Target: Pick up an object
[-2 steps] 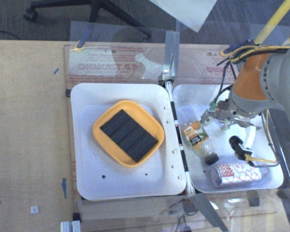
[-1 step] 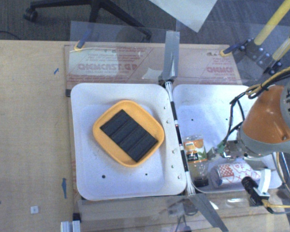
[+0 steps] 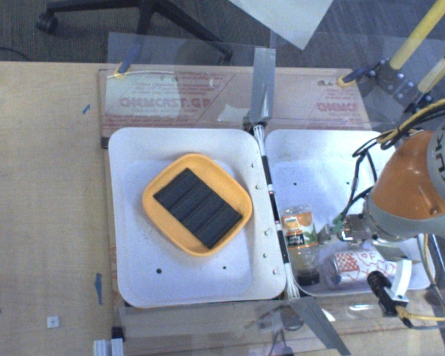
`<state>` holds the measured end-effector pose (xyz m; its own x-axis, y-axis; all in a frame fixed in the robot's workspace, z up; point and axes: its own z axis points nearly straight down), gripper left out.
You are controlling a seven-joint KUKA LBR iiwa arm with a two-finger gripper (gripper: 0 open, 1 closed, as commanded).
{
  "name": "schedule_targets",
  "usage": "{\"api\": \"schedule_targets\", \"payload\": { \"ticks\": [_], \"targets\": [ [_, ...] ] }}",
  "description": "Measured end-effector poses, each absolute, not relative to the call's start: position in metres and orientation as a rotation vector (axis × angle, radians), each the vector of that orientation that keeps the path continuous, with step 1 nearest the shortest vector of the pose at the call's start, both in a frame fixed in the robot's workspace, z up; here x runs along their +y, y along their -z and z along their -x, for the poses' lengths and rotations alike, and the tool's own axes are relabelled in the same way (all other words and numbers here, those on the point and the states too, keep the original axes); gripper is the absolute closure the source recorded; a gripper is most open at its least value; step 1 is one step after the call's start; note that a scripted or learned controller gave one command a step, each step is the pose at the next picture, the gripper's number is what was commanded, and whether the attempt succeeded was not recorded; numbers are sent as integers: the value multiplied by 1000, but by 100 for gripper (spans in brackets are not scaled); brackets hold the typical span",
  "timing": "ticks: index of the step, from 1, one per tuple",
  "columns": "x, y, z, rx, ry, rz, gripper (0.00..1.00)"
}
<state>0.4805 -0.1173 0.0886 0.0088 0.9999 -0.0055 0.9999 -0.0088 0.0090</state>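
A small clear bottle with an orange label and a dark cap lies along the left wall of the right bin. Beside it, to the right, lies a red-and-white patterned packet. A yellow square dish with a black ribbed insert sits in the middle of the left bin. My gripper hangs under the orange wrist band, low over the front of the right bin, just above the packet and to the right of the bottle. The wrist hides its tip.
The arm's orange and grey body covers the right side of the right bin, with black cables looping beside it. A ridge with screws divides the two bins. Wooden bench extends to the left.
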Motion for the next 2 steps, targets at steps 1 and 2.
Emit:
{"api": "schedule_targets", "payload": {
  "ticks": [1,2],
  "targets": [
    [-145,-88,-483,2377,-11,-2040,0],
    [-55,-184,-505,2317,1,-2122,0]
  ]
}}
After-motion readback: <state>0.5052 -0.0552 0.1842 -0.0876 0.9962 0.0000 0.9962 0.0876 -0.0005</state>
